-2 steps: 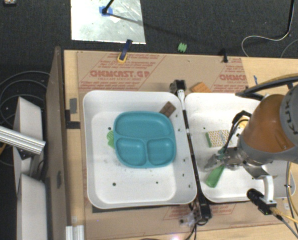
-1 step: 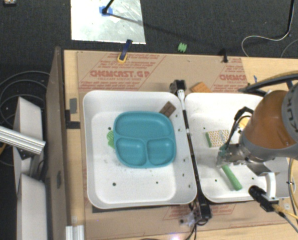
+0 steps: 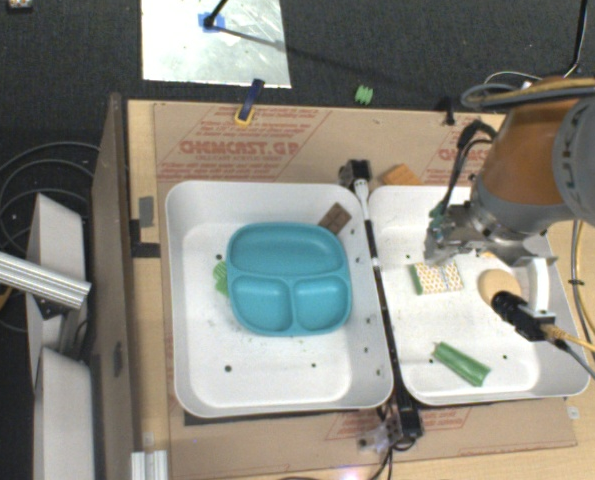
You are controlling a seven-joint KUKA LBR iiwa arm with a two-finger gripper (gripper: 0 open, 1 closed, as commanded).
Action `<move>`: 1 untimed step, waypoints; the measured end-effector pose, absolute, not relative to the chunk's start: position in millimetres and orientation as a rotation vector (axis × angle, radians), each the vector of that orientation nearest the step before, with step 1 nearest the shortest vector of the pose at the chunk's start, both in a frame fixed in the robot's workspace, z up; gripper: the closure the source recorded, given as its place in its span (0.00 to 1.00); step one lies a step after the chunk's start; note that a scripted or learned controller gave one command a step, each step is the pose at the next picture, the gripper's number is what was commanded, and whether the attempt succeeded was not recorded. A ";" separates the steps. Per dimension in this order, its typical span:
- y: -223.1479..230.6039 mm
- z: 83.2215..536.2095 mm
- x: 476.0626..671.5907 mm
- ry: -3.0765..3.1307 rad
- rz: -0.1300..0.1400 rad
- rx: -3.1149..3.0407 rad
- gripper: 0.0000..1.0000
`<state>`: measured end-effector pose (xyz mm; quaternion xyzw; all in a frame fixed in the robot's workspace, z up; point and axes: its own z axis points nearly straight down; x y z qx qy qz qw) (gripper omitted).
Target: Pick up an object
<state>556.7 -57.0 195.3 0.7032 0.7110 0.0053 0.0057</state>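
Lying at six o'clock, a green block (image 3: 462, 363) is seen; the end effector (image 3: 443, 243) is poised above a patterned packet (image 3: 437, 278), grip state indiscernible.

A small patterned card-like packet (image 3: 438, 278) with a green edge lies flat in the right bin's upper left. A green stick-shaped object (image 3: 462, 363) lies diagonally near the bin's front.
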 end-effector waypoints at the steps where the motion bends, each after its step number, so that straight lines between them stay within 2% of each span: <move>1: -60.3 188.9 551.7 2.224 0.002 2.218 0.00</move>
